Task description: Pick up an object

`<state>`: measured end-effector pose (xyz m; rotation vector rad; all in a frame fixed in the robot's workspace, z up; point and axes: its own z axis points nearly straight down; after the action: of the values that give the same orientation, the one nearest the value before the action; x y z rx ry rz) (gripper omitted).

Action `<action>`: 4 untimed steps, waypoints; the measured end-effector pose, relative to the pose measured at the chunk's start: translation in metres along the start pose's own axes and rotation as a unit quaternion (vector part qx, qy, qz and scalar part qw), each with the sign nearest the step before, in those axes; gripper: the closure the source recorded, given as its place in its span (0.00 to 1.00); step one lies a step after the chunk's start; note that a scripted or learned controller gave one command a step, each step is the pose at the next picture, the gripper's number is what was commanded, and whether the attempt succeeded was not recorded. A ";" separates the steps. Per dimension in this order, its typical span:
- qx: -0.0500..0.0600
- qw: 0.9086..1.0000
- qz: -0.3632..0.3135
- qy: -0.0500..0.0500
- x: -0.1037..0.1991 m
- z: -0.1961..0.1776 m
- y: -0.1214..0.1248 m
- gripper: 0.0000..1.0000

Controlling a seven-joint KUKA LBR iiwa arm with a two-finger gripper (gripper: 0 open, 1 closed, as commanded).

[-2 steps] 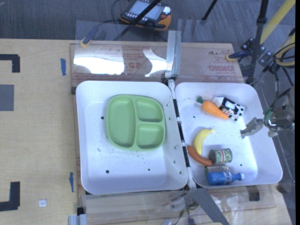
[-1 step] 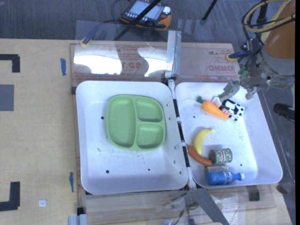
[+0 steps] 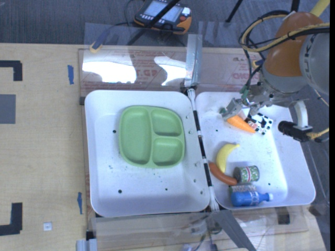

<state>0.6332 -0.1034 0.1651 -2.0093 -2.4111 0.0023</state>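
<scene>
Worktop (image 3: pixel 42 140) of pale wood carries two shallow white bins side by side. Left bin (image 3: pixel 104 192) holds a green divided plate (image 3: pixel 152 136), lying flat near its centre, three compartments facing up. Right bin (image 3: pixel 277 166) holds the loose items. My arm (image 3: pixel 298 46) comes in from the right, orange band above the wrist, and hangs over the far part of the right bin. My end effector (image 3: pixel 242 104) sits low, just above and beside an orange carrot (image 3: pixel 241 123) that lies on the bin floor; whether it touches the carrot I cannot tell, nor whether it is released or clenched. Nothing is seen between the fingers. A small black-and-white spotted piece (image 3: pixel 263 125) lies touching the carrot's right end. Nearer the front: a yellow banana (image 3: pixel 225 155) standing curved, a red-orange sausage-shaped item (image 3: pixel 222 175) at the bin's left wall, a green can (image 3: pixel 247 173) on its side just beside the banana, and a blue bottle (image 3: pixel 248 197) lying along the front edge.
</scene>
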 end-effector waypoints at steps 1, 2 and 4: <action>-0.002 1.000 -0.009 -0.001 0.045 -0.027 0.011 0.00; -0.005 0.999 -0.048 -0.001 -0.007 0.059 0.005 0.00; -0.002 1.000 0.008 -0.001 0.022 -0.019 0.010 0.00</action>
<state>0.6391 -0.0796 0.1839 -2.0316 -2.3979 -0.0006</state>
